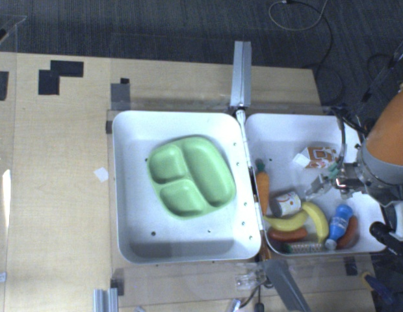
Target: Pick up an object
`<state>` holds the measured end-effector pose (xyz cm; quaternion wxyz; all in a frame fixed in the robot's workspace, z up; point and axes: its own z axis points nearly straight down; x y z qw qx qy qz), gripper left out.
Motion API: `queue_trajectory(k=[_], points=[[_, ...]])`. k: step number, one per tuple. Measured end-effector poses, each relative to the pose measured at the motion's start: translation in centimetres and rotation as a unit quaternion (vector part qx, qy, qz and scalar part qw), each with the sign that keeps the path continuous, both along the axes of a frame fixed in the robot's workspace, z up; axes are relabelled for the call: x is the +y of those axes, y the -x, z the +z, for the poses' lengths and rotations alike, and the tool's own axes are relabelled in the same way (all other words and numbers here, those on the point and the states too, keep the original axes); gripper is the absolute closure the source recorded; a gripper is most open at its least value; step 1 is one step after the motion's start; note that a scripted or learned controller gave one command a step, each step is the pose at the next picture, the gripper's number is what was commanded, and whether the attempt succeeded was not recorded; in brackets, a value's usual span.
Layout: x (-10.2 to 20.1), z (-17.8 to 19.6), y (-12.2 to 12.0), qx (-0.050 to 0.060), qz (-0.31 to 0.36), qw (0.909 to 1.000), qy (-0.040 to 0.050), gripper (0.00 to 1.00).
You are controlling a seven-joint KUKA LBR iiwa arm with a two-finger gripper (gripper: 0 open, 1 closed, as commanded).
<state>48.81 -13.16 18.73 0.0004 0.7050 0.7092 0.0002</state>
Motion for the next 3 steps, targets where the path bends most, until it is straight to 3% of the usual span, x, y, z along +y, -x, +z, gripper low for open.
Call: queue_trajectory(k=[1,2,3], points=[[-1.3,-1.6,-3.8,-0.001,-0.099,0.9950,-0.0003,0.00],[-3.6,-9.9,-1.5,-0.005,-0.018,0.9998,0.0003,0.00],[-3.6,-9.9,-1.5,-0.005,-0.017,0.9998,0.0003,0.00]])
